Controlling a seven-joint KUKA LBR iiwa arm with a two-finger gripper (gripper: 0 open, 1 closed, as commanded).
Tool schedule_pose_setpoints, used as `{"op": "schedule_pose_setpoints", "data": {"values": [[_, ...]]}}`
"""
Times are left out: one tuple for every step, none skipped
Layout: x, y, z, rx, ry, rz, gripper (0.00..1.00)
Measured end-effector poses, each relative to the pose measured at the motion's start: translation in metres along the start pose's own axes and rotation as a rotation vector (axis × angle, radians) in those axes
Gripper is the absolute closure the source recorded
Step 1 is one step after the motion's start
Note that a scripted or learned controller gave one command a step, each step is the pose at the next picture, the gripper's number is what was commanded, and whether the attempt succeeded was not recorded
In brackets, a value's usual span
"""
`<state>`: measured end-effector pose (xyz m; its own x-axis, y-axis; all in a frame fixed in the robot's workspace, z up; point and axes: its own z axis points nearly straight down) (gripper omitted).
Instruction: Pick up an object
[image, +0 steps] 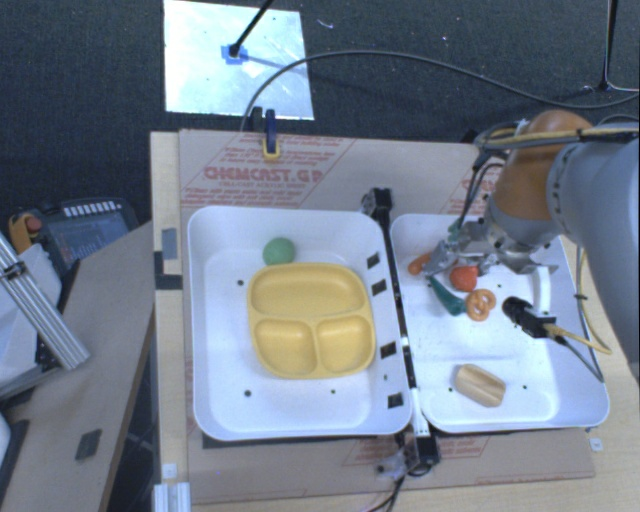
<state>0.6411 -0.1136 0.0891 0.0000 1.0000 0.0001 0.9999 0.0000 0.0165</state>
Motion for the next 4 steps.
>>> {"op": "schedule_pose_setpoints", "data": {"values": [[0.000,-0.003,-0.008,0.010,-0.001,-0.001,1.00],[0.004,0.001,-0.053,0.010,-0.001,-0.004,1.00],[0.001,0.007,-0.104,0.009,-0.002,-0.004,1.00],[0.001,0.009,-0.120,0.012,-0.001,-0.004,1.00]]}}
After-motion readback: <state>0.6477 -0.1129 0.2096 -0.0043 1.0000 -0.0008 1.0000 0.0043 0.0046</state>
